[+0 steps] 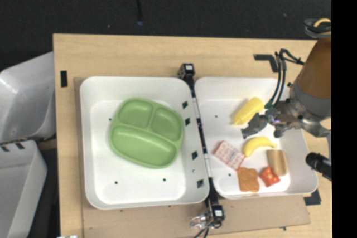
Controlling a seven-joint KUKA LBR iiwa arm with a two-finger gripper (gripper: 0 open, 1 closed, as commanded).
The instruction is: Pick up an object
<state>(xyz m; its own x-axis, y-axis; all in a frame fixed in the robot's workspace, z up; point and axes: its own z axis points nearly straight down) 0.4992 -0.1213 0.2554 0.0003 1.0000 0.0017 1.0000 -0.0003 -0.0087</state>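
Observation:
The right bin (pixel 223 95) holds several toy foods. An upper yellow banana (pixel 247 110) lies near its middle, and a second banana (pixel 259 145) lies just below it. My gripper (pixel 264 127) hangs low between the two bananas, reaching in from the right. Its dark fingers (pixel 252 125) stand open and apart, with nothing between them. A pink-and-white checked packet (pixel 228 154), an orange piece (pixel 248 179), a small red piece (pixel 269 176) and a brown roll (pixel 276 161) lie toward the bin's front.
The left bin (pixel 95 175) holds a green divided plate (pixel 146 132). A black-clipped divider (pixel 196 131) runs between the bins. The arm's orange band (pixel 318 72) rises over the right bin's far right corner, with cables beside it.

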